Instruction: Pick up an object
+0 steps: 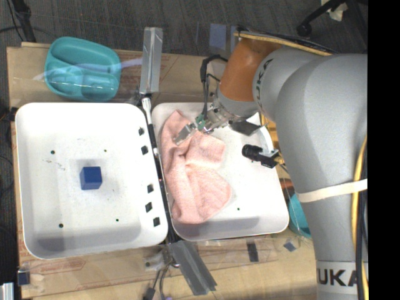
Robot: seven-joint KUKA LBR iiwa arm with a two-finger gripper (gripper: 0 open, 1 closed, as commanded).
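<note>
Claw state could not be determined from where I stood: it sat low over the upper edge of the pink cloth in the right bin, and whether it had any fabric in its grasp could not be told.

Findings, largest item first:

1. Grey arm, with its orange band, reached in across the right bin's upper right corner. Risk, in my judgement: the wrist hung close above the bin rim, and any sideways travel at that height could strike the wall or shove the bin.

2. Right bin held the cloth, crumpled along its left side against the divider. Risk: a limp cloth lifts unevenly. A pinch on one fold could slip free as the weight came on, or the hanging tail could drag over the rim and snag.

3. Left bin held one small blue cube, well apart from the claw and out of play.

4. Teal scoop-like container lay on the bench beyond the left bin, clear of the arm.

5. Black fitting sat beside the wrist, near the cloth. Risk: loose fabric could catch on it during a lift.
</note>
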